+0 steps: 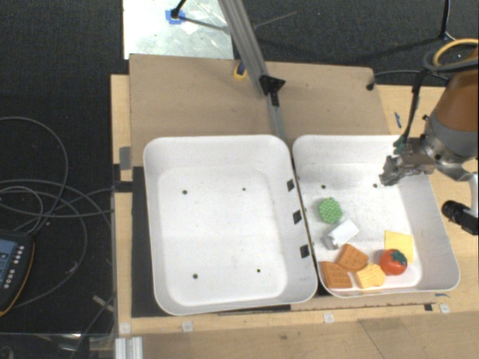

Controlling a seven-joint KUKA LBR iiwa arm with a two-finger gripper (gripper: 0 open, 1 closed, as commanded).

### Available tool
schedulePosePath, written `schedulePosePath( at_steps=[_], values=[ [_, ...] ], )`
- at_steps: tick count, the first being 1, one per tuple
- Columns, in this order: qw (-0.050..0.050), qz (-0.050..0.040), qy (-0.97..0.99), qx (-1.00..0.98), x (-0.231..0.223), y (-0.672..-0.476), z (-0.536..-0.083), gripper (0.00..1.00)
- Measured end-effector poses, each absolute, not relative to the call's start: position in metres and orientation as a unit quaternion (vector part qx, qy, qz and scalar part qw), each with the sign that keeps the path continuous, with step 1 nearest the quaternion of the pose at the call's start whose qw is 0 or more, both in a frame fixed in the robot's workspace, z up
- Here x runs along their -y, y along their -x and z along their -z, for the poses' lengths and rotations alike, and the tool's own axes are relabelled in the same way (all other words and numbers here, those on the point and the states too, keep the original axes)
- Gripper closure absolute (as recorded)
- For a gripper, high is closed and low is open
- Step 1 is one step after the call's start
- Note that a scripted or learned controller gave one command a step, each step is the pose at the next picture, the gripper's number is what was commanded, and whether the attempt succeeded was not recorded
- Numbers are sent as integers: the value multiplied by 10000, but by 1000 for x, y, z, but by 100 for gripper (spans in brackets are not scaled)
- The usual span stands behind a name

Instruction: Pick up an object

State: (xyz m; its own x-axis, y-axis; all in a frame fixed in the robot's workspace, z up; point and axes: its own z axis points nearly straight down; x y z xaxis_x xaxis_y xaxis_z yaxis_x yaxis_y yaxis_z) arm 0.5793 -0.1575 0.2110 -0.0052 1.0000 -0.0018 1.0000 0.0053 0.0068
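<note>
Here the right bin (434, 200) serves as the landmark, and most of what matters sits in or around it. The gripper (389, 175) hangs over that bin's far right part, above bare white floor, with the grey arm (456, 137) and its orange band rising off to the right; whether it is spread or pressed together cannot be told from this slant, and nothing is seen between its tips. The objects cluster in the bin's near half, well apart from the gripper: a green knobbly ball (329, 210) towards the bin's left wall, a small white and grey block (341, 235) just nearer than the ball, then two brown waffle-like pieces (351, 257) (336, 275) side by side near the front left corner, a yellow-orange wedge (370, 276) touching them, a red tomato (394, 261) beside that, and a yellow block (399, 241) just behind the tomato. Nothing lies between the gripper and this cluster. To the left of the right bin, edge to edge with it, stands the left bin (224, 152). Behind both bins a grey pole (247, 36) slants across the bench, and loose cables (37, 200) lie on the dark floor far to the left.
</note>
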Motion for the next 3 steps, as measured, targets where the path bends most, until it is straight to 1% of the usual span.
schedulePosePath(
  at_steps=[1, 3],
  values=[
    [0, -11, -7034, -7107, 103, -581, -210, 100],
    [-8, -10, -7037, -7105, 11, -572, -206, 100]
  ],
)
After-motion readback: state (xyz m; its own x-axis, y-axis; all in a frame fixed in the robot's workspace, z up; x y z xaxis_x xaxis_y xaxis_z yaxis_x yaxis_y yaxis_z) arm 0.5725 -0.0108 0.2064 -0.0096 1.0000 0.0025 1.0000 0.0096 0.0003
